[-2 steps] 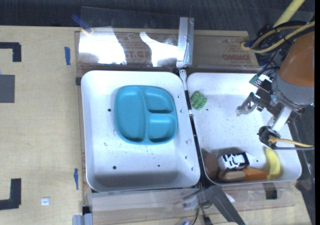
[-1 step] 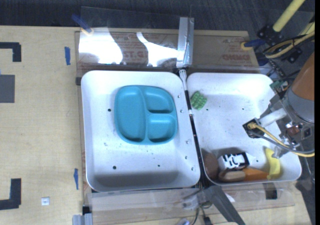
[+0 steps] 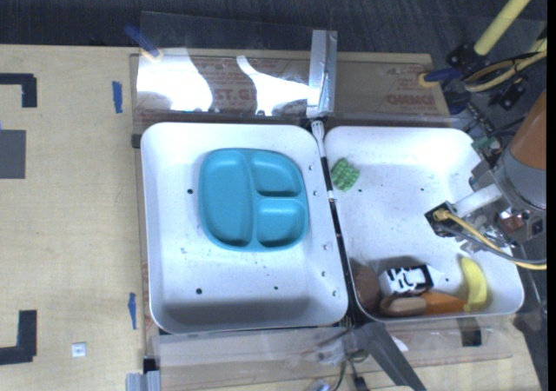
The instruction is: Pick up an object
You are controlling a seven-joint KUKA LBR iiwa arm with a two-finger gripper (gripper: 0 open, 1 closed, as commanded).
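The banana [image 3: 473,283] lies just below the hand [image 3: 499,226], tight against the right bin's [image 3: 408,155] near wall. It seems to touch an orange piece [image 3: 432,302], and a black-and-white box [image 3: 407,277] sits farther from the hand. I cannot tell whether the hand is open or closed. The crowding looks risky to me: coming down there could jam the banana against the wall or snag the orange piece. The green lump [image 3: 345,174], well away from the hand, sits alone.
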